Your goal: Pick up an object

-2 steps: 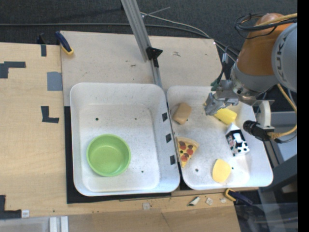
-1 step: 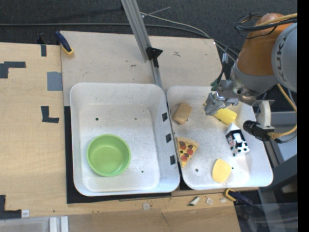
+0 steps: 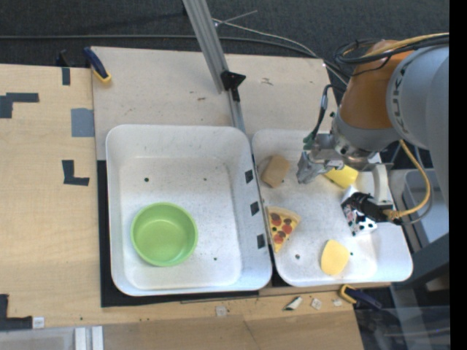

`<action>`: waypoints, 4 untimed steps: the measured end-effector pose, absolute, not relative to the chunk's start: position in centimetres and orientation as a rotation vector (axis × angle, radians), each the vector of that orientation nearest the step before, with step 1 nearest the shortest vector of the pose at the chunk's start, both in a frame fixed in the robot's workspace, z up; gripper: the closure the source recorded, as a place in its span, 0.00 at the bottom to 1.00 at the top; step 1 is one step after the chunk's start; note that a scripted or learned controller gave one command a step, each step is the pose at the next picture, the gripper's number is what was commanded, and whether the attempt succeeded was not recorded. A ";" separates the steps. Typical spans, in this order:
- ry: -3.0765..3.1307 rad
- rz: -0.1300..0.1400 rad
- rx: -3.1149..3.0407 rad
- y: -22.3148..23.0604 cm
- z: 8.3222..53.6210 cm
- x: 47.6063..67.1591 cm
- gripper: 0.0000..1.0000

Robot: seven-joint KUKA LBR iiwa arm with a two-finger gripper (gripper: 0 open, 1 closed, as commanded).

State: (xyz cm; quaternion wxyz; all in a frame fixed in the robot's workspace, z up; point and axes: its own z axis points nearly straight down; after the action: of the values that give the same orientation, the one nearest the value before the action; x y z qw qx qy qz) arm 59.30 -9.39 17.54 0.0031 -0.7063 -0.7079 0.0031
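Note:
My gripper [image 3: 309, 168] hangs low over the back of the right bin [image 3: 379, 268], with nothing seen between its fingers. A tan, bread-like block [image 3: 275, 171] lies just left of it, apart from it. Partly hidden under the wrist, a yellow object [image 3: 343, 176] sits right of the gripper. A pizza slice toy [image 3: 281, 226] lies near the bin's left wall. A pale yellow rounded piece [image 3: 335, 258] rests at the front. A green bowl [image 3: 164, 233] sits at the front left of the left bin [image 3: 175, 141].
A slanted metal pole [image 3: 211, 46] runs down to the gap between the bins at the back. A blue and yellow clamp [image 3: 97, 64] grips the bench's far left corner. Small scraps [image 3: 303, 302] lie on the bench in front of the right bin.

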 end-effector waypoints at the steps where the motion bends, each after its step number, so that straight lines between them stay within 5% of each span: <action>1: -2.219 0.011 -2.214 -9.0 11.7 60.1 0.00; 2: -2.220 0.004 -2.219 -9.0 8.9 60.1 0.00; 3: -2.220 0.004 -2.217 -8.9 9.9 60.1 1.00; 4: -2.220 -0.001 -2.222 -9.7 15.8 59.9 1.00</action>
State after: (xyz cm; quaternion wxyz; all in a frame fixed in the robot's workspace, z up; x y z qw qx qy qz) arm 59.91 -9.70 15.76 0.0004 -0.7074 -0.7068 -0.0003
